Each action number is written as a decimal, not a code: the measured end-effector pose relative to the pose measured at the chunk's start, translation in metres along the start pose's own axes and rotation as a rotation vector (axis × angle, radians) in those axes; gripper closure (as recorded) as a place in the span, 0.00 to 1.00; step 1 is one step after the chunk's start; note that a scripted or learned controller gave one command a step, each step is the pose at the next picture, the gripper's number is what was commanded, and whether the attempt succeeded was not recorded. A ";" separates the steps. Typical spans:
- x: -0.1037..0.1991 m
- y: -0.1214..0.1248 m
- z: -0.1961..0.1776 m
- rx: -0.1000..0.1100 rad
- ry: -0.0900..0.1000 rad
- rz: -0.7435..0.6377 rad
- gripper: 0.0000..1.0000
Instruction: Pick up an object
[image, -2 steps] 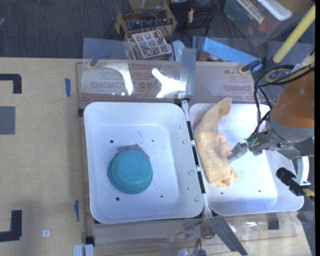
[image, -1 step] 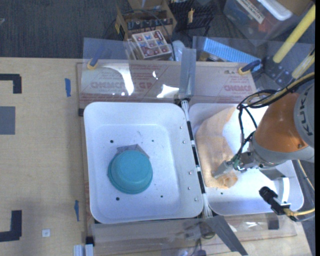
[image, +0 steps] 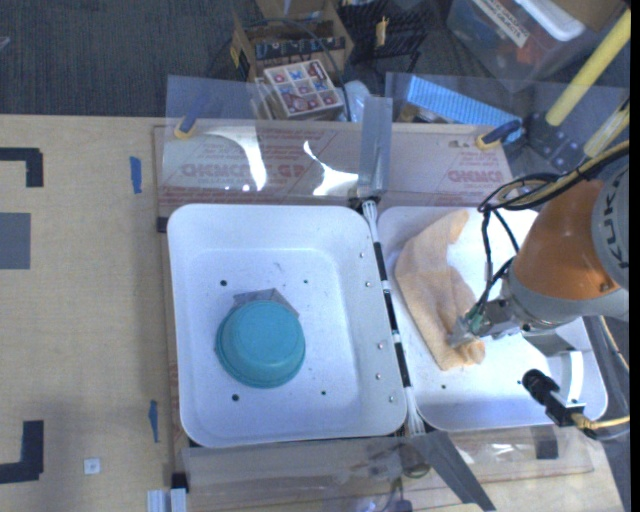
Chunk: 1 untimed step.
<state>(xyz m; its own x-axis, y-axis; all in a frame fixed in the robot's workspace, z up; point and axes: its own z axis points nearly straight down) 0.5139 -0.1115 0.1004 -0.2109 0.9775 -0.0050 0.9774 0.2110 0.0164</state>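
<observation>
Cloth (image: 432, 285), pale yellow and rumpled, lies in the right bin (image: 500, 405), its right part hidden behind the arm (image: 565, 255); the gripper (image: 472, 330) meets its lower end, jaws too small to judge. Left bin (image: 200, 240) holds a teal bowl (image: 261, 343).

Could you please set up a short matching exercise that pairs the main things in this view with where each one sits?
Things:
1. teal bowl
2. tan cloth
3. gripper
4. blue tape strip

Places:
A. on the wooden bench top, left of both bins
B. at the lower end of the cloth in the right bin
C. upside down in the left bin
D. lying along the left side of the right bin

Pairs: 1-C, 2-D, 3-B, 4-A
</observation>
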 end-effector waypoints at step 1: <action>0.000 0.000 0.000 0.000 0.000 0.000 0.00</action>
<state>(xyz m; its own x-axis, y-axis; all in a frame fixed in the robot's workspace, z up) 0.5139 -0.1115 0.1004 -0.2109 0.9775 -0.0050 0.9774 0.2109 0.0162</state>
